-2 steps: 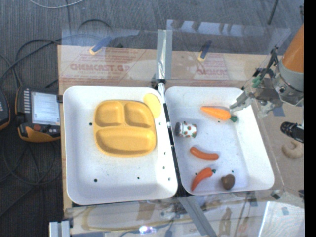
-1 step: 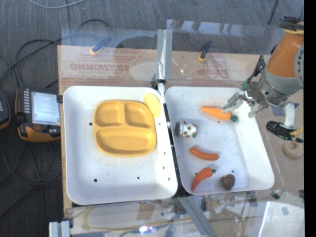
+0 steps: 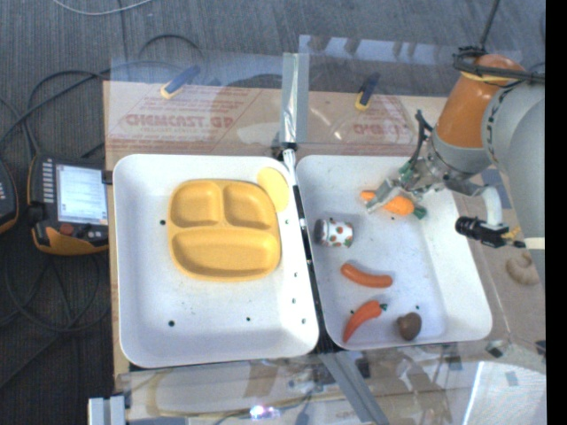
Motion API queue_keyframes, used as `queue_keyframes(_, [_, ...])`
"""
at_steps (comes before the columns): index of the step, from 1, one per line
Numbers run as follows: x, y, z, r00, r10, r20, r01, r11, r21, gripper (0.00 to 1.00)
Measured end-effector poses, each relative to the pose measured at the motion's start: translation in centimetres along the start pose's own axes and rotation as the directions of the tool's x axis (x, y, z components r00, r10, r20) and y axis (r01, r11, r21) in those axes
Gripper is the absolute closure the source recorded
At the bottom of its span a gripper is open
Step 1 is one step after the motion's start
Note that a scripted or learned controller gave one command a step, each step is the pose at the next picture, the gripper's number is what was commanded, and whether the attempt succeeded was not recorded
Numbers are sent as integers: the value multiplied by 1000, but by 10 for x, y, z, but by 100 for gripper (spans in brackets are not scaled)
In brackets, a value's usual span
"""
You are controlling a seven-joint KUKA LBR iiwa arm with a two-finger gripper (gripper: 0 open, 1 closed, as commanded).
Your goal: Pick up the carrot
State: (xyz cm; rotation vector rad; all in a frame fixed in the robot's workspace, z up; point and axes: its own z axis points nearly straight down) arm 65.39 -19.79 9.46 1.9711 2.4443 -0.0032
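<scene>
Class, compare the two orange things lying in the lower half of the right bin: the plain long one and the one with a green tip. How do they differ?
The sausage is plain orange with rounded ends; the chili pepper is redder, tapers to a point and has a green stem. The sausage lies nearly level across the bin; the chili pepper lies diagonally. Both are long, slim and lying flat.

So the gripper is down in the right bin, up near its far edge, and it looks like the carrot sits right at its fingertips, though it's too small for me to say if it's actually pinched. Rest of that bin: a little spotted cup on its side, a sausage, a red chili pepper, and a brown lump. The left bin has a yellow divided tray.
</scene>
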Motion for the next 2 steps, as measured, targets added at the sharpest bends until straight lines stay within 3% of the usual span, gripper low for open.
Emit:
queue_keyframes(1, [1, 0, -9, 1000, -3, -1, 3, 1000, 3, 100])
queue_keyframes(2, [28, 21, -70, 995, -103, 1, 103, 995, 0, 100])
